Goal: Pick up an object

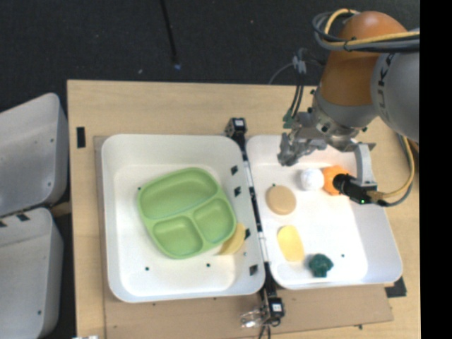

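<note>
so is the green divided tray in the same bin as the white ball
No, the green divided tray lies in the left bin, while the white ball sits in the right bin.

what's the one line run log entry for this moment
stage: reach | gripper: over right bin, far-left corner, holding nothing seen | nearest: white ball | also: tan disc, yellow block | left bin: green tray
</note>
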